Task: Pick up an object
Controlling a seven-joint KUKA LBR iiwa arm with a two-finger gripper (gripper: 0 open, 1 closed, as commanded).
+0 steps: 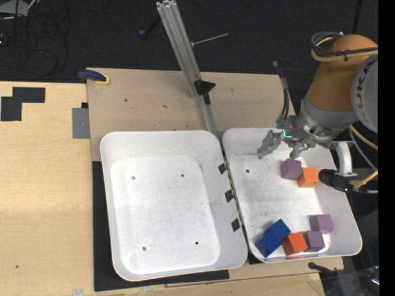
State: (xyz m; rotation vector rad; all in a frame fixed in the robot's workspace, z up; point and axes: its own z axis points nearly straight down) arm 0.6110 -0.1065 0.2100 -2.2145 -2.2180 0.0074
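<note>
From my remote station, I watched the gripper [285, 145] hang with fingers spread and nothing between them over the right bin [259, 196], just beside a purple block [291, 169] that touched an orange block [308, 177] near the far wall.

bins [160, 147]: white, matt, finely speckled | bench [43, 184]: pale wood grain | slanted rail [182, 48]: ribbed bare metal | arm band [336, 73]: smooth orange
</note>
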